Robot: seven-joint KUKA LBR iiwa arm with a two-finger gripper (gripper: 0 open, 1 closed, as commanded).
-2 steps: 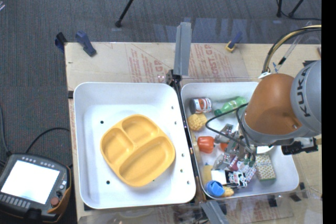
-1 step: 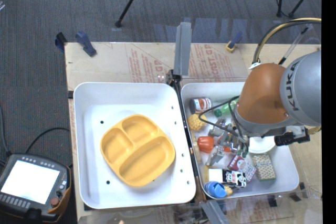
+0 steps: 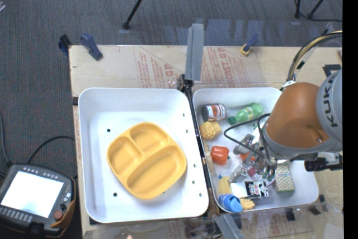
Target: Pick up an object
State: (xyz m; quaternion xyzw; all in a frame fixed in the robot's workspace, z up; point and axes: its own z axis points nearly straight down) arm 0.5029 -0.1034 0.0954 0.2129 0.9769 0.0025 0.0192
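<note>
Pincer: your pincer hangs low in the right bin, among clutter near its front; whether it is parted or closed you cannot tell, and nothing shows plainly in its grip.

Arm: the arm comes in from the right and bends down over the bin, so its orange band covers much of the bin floor behind the wrist.

Nearest things: a blue item lies at the front wall, a black-and-white printed piece just beside the pincer, and a pale sponge-like block to its right.

Likely target: judging by the pincer's position, the pick is aimed at the small heap beneath it; which piece, you cannot make out.

Middle of bin: a red pepper toy sits left of the pincer, apart from it, and a yellow corn toy lies further back.

Far side of bin: a small can and a green bottle lie on their sides near the back wall, well apart from the pincer.

Left bin: the left bin holds a yellow divided plate, lying flat.

Counter: the counter carries both bins side by side, probably so things can pass between them.

Hard to read: the tangle of cables and parts at the wrist blurs into the toys below.
</note>
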